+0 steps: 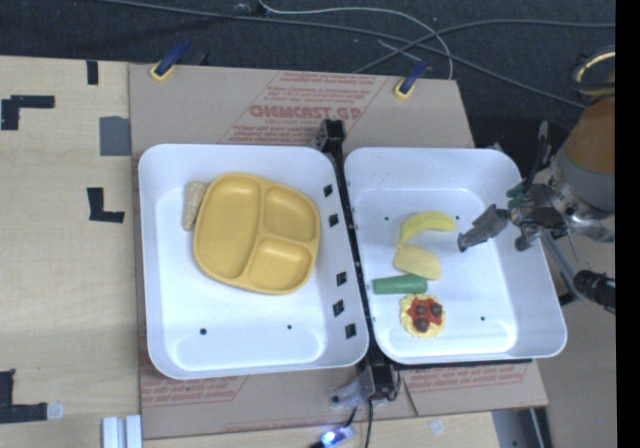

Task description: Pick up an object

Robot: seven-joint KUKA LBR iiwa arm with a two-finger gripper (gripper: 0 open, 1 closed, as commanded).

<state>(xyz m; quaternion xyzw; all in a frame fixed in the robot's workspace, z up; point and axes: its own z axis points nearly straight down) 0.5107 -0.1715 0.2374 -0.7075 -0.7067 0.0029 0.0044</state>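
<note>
Claw: claw point(503, 227) hovering over the right bin's right side, fingers spread wide, one dark finger point(482, 228) jutting left toward the food pieces. Released, nothing between them!
Likely target: curved yellow banana piece point(428, 224), nearest to that leading finger, just left of it, lying flat on the bin floor. My read is the approach is lined up on it, though any piece would satisfy the task.
Look of it: bright yellow, crescent-shaped, smooth and toy-like; slim enough for a two-finger pinch, I'd judge, if the fingers straddle its narrow width.
Neighbours: a second pale yellow wedge point(417, 261) just below it, close or touching, hard to say. Under that a green stick-like piece point(399, 283), then a small yellow round with dark red spots point(423, 314), maybe a toy pizza or tart. All clustered centre-left, so a sloppy descent could nudge the wedge.
Right bin: right bin point(530, 316) white, shallow, sloped walls that tend to keep pieces gathered.
Left bin: left bin point(170, 336) carries a yellow divided plate point(256, 233) with a tan piece point(193, 204) tucked at its left edge. Well apart from the action.
Arm: grey arm with orange band point(592, 141) reaching in from the right.
Worktop: worktop point(60, 266) of light wood, cardboard sheet point(300, 106) under both bins.
</note>
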